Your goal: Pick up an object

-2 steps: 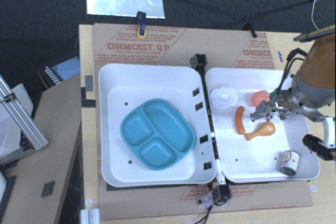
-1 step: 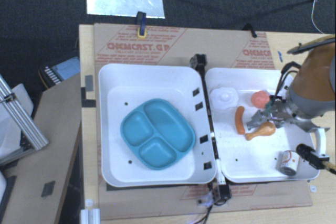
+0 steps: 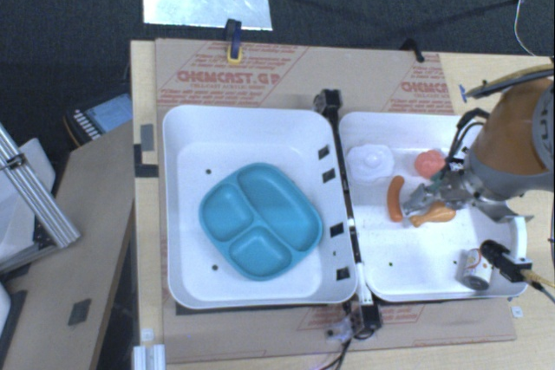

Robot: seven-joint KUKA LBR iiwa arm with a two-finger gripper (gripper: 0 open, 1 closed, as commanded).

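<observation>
The end effector (image 3: 420,202) is low inside the right bin (image 3: 408,266), near the middle of it. Whether it is spread apart or drawn together cannot be told from this slant, and nothing can be seen clamped in it. Just to its left lies an orange sausage-shaped piece (image 3: 395,198), set roughly upright in the view and very close to the tip. Whether the two touch cannot be told. A yellow-orange piece (image 3: 440,215) lies just below the end effector, partly tucked under it.

Further back in the same bin a pink ball (image 3: 427,162) rests near the wrist, and a translucent white piece (image 3: 371,162) sits to its left, apart from the other things. The grey arm (image 3: 520,147) with its orange band comes in from the right over the bin's far corner.

The left bin (image 3: 191,153) holds a blue divided plate (image 3: 260,221) with three compartments, lying flat a little below the centre. A black clip (image 3: 328,100) grips the rims where the two bins meet at the back.

Both bins stand on a cardboard sheet (image 3: 364,69) spread over the table (image 3: 143,104). Red print on the sheet reads "CHEMCAST GP" behind the left bin, and the same wording repeats behind the right bin, partly cut off. More red print along the front edge is too small to read. A yellow clamp (image 3: 234,53) pins the sheet at the back edge.
</observation>
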